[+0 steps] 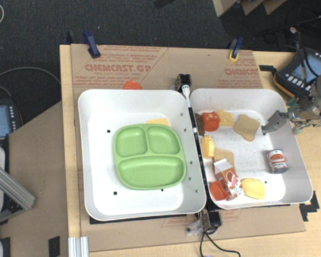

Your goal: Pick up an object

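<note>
Looking at the right bin (294, 149), you see the gripper (275, 121) near its far right rim, just beside the tan piece (247, 126). Its jaws seem empty, perhaps parted; you cannot tell.

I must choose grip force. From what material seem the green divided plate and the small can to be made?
The green divided plate looks like moulded plastic: one even matte colour, soft rounded ridges. The small can looks like metal under a red and white label, with greyish ends; it is too small to be sure.

Green tray (148, 157) in left bin (91, 143); gripper (273, 123) over right bin (297, 183).
</note>
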Controlling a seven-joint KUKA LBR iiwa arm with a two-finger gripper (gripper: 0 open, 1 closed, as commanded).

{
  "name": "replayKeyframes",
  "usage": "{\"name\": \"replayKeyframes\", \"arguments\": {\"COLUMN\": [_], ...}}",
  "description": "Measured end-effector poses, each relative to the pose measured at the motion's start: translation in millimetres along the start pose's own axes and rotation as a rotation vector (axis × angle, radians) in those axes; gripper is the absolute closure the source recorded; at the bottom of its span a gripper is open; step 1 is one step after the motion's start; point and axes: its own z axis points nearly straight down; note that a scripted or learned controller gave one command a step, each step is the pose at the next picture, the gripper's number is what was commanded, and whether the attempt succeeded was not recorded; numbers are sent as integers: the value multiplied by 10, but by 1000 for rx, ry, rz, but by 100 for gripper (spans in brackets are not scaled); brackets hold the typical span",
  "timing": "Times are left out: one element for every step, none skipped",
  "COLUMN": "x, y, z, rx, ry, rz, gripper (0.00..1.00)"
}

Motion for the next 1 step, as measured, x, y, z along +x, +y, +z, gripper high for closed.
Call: {"name": "replayKeyframes", "arguments": {"x": [-378], "y": [799], "z": [642], "rx": [-2], "ry": [-3], "rz": [-1], "gripper": [0]}}
